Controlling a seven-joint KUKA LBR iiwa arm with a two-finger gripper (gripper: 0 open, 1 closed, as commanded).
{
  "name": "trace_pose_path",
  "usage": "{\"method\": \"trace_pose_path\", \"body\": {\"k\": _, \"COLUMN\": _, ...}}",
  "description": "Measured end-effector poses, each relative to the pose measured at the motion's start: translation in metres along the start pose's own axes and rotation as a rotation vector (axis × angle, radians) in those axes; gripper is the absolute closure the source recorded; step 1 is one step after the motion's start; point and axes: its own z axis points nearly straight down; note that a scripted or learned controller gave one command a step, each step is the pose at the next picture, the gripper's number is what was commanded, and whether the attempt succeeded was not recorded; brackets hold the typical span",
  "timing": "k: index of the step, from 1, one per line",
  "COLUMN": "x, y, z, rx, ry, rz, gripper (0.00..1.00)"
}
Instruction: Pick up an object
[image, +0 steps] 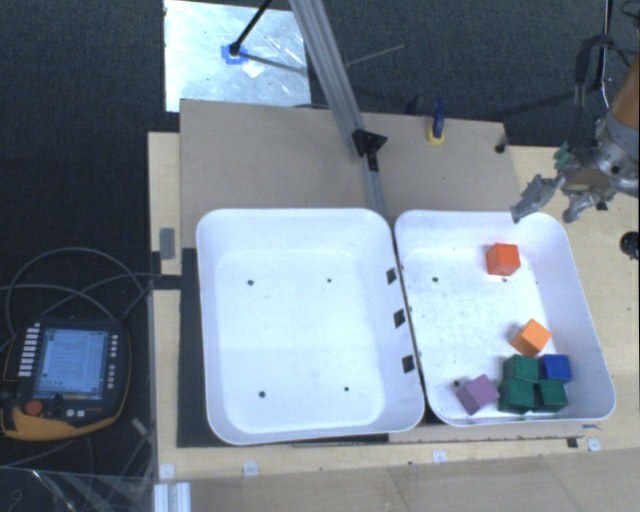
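Note:
My gripper (553, 203) hangs over the far right corner of the right bin (590, 330), its two grey fingers spread open with nothing between them. In that bin an orange-red cube (503, 259) lies nearest, a little below and left of the fingertips. Toward the bin's front right sit an orange block (532, 336), a blue cube (556, 368), green blocks (522, 385) and a purple block (478, 393), packed close together.
The left bin (215, 330) lies beside the right one, joined at a central rim with black clips. A slanted metal pole (340, 80) crosses the back of the bench. A teach pendant (65, 375) rests on the floor at left.

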Motion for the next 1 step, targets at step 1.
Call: {"method": "trace_pose_path", "body": {"k": 1, "x": -0.0002, "y": 0.0, "z": -0.0002, "rx": 0.0, "ry": -0.001, "rz": 0.001, "gripper": 0.0}}
